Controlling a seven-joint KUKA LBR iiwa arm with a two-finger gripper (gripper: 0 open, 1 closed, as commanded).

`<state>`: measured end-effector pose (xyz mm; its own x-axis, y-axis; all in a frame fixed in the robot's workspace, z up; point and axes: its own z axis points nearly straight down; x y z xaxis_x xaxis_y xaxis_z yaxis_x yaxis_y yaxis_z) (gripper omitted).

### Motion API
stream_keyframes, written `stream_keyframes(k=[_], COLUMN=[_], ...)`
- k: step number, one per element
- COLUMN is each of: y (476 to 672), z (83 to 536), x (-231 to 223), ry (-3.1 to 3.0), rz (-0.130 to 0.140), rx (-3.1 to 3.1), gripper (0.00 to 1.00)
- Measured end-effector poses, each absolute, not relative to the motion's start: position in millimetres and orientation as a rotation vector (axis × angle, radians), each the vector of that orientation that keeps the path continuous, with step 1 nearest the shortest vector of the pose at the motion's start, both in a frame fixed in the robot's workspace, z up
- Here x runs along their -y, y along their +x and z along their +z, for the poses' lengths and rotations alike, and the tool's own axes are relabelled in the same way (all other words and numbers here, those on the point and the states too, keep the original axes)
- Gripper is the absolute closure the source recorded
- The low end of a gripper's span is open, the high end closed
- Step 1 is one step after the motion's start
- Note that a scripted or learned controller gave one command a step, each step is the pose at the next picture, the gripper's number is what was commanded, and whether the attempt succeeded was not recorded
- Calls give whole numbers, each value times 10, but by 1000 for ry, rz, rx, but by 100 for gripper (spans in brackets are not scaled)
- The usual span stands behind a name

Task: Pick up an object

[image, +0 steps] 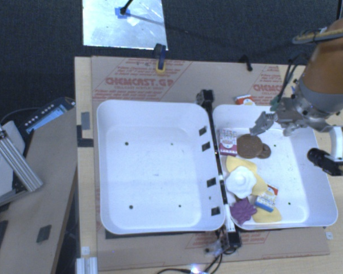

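The right bin (308,204) holds a cluster of small objects along its left side. A brown round piece (250,146) lies beside a smaller brown disc (265,151) and a pink-and-white carton (227,142). Nearer the front are a yellow piece (240,164), a white lump (241,181), a purple toy (243,209), a blue piece (264,206) and a small red-and-white packet (267,195). My gripper (276,125) hangs over the back of this bin, just above and right of the brown round piece. Its two grey fingers are spread apart with nothing between them.
The left bin (154,110) sits beside it, with black clips (210,181) along the shared wall. A red-and-white item (245,100) lies behind the right bin. A black part of the arm (326,161) overhangs the right bin's right wall. A foil sheet (123,16) lies at the back.
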<state>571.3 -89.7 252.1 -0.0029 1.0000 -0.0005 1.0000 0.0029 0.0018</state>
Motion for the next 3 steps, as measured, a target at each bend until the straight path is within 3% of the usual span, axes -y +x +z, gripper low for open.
stream_keyframes(k=[1,2,3], y=[4819,4877,5076], z=[1803,1949,1838], x=[-399,-313,-692], ry=[2213,2218,2212], rz=[-6,4,4], rx=[-2248,-2222,-2230], gripper=[0,100,100])
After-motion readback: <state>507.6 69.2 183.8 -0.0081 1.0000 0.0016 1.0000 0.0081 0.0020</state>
